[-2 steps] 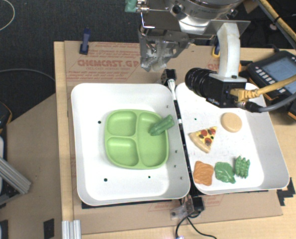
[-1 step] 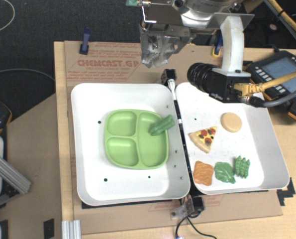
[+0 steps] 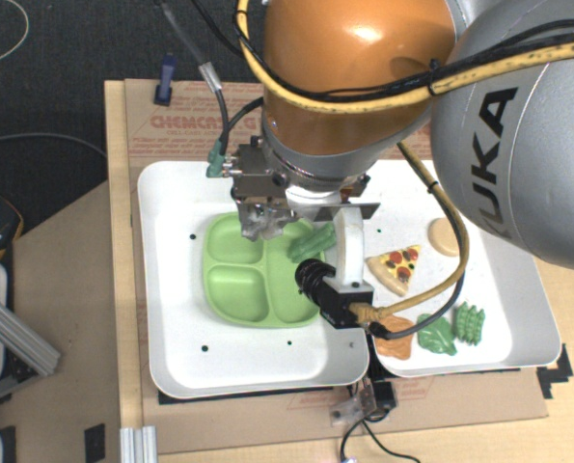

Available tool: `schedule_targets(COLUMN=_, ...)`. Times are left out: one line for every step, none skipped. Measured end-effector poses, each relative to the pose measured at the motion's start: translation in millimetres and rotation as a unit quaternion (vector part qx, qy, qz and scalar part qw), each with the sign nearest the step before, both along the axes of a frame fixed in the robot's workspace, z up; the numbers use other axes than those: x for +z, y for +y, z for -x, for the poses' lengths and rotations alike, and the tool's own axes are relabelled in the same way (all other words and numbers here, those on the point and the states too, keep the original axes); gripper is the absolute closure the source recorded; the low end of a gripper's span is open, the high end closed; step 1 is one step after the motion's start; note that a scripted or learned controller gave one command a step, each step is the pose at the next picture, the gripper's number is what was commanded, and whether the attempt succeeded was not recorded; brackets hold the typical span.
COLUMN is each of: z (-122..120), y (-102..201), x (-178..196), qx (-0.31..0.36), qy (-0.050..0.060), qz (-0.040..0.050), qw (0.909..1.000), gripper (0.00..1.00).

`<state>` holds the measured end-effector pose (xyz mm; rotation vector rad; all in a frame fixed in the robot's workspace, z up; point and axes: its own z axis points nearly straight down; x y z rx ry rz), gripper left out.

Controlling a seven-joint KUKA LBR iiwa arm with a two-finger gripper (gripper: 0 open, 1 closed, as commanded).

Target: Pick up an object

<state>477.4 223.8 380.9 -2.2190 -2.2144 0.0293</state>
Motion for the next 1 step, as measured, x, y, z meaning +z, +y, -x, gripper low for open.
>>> schedule_targets(z=-45.1, y=0.4, x=164.3, qx=0.000, qy=-0.019, qz=-0.0083, qw=0.9998, gripper=1.00)
